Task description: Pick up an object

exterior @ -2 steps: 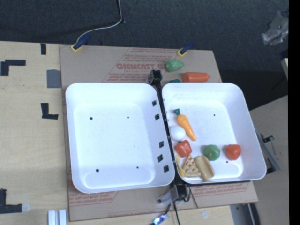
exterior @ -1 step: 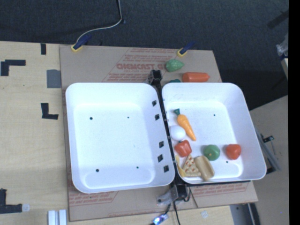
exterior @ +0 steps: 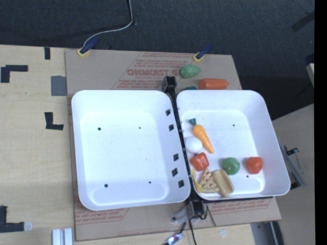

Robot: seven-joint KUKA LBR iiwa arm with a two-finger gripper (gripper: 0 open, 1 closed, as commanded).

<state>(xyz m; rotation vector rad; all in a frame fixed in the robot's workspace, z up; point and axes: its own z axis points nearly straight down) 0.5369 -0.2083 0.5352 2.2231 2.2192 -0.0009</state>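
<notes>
- Crowded along the left wall and near edge of the right bin (exterior: 265, 111): carrot (exterior: 203, 138) touching a white ball (exterior: 193, 145), red pepper (exterior: 200, 161) just beside, pizza slice (exterior: 205, 180) against a bread roll (exterior: 223, 182).
- Likely to pinch two at once there, or to strike the bin wall.
- Likely to roll away under a closing grip: green ball (exterior: 230, 166) and tomato (exterior: 254, 164), both standing apart.
- Arm pose and end effector state, released or clenched: cannot tell.
</notes>
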